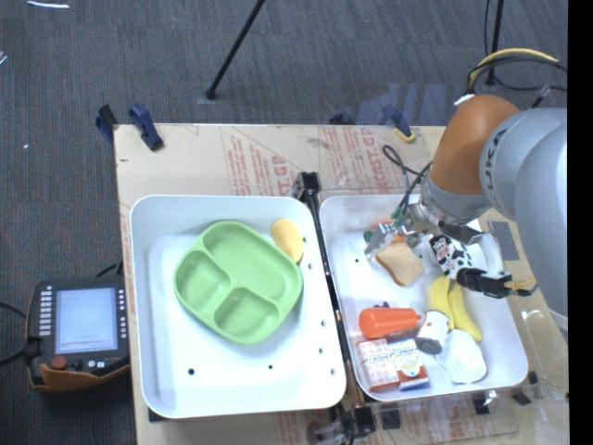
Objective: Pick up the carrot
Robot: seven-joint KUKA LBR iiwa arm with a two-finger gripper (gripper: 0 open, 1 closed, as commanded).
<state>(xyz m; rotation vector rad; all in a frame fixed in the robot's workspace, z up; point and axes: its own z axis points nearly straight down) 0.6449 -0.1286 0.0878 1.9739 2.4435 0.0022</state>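
The carrot (389,322) lies flat in the right bin (345,248), toward its near side, orange and pointing across. Just below it sits a red and white packet (393,363); to its right, bananas (454,306) and a white object (463,357). Up behind it rests a slice of bread (400,263), and the jaws (394,233) hover right at that bread, well apart from the carrot; whether they are open, I cannot tell. Left bin (153,360) holds a green tray (238,280) and a lemon (288,239)
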